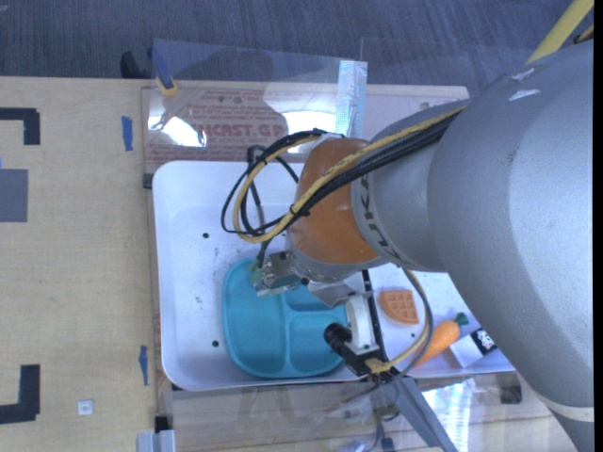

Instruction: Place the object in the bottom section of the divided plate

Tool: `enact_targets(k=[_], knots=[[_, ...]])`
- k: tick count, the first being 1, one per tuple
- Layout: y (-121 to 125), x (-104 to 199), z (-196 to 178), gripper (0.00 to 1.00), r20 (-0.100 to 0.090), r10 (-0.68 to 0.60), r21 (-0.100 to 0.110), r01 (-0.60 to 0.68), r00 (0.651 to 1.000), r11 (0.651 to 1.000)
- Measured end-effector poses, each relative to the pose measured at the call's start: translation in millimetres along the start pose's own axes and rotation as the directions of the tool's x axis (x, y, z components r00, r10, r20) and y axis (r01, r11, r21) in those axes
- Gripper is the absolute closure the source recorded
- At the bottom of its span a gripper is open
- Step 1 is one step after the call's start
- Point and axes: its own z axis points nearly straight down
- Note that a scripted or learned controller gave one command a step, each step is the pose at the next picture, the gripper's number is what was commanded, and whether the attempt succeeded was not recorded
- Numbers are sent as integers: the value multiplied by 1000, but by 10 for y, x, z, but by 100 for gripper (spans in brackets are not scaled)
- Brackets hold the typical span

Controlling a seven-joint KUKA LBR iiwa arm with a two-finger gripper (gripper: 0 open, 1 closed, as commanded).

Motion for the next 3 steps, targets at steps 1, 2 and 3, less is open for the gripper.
enact_targets(k=[1,2,3], knots=[[-3,-1269,-773,100,37,63,57,-65,997,996],[-483,-971,-1318,100,34,57,62,-59,998,996],[-461,-1035,-1827,100,33,25,60,-27,999,998]])
